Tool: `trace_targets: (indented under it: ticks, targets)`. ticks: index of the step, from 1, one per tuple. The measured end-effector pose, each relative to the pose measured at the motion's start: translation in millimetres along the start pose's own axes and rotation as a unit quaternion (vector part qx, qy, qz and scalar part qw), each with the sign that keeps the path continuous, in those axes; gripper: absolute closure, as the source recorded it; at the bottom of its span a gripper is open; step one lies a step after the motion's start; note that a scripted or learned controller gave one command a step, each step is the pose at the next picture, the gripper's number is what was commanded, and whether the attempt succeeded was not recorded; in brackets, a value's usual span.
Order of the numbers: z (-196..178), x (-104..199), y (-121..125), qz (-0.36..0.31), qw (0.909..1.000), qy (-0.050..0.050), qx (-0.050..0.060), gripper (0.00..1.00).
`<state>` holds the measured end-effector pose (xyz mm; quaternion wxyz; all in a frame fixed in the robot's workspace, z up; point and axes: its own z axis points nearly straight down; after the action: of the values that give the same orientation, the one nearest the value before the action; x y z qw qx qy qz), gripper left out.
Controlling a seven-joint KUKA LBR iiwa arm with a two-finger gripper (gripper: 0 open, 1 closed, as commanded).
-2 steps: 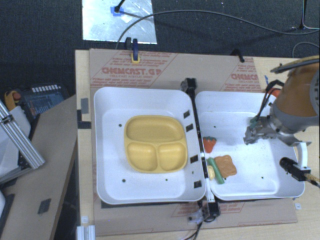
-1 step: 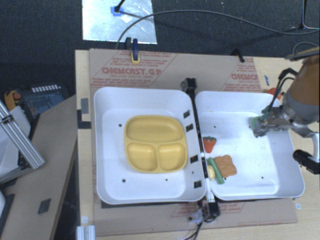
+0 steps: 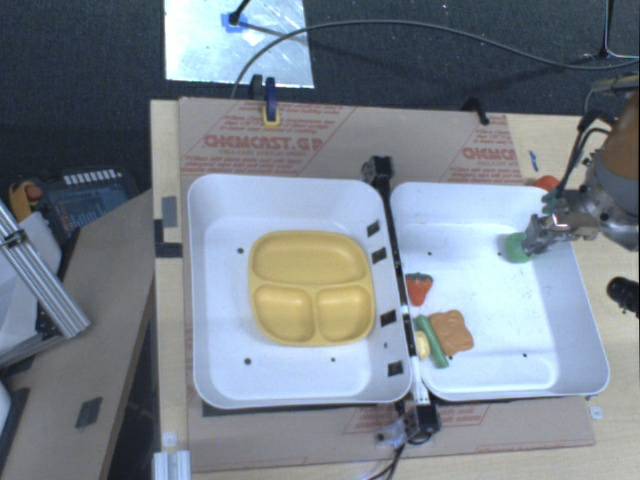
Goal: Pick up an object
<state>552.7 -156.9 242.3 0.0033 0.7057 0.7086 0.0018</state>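
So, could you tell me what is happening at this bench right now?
The grey arm's two-finger gripper is down at the right-hand white bin, near its far right side, right at a small green object. Whether it actually has hold of it cannot be told. A red strawberry-like toy, a green stick-shaped piece and an orange chunk lie by the bin's left wall. The left bin holds a yellow sectioned plate.

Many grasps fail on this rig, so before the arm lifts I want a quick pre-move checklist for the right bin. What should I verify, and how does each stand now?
1. Tool at the small green object: ok, right against it.
2. Green object between the fingers: cannot tell.
3. Object inside the right white bin: ok, near its far right side.
4. Strawberry toy and orange piece clear of the tool: ok.
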Motion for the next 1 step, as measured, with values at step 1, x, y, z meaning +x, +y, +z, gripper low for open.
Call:
trace_targets:
  ticks: [1]
  targets:
    - [-18.9,-0.2,1.2,0.000,1.0000,0.001,0.002,1.00]
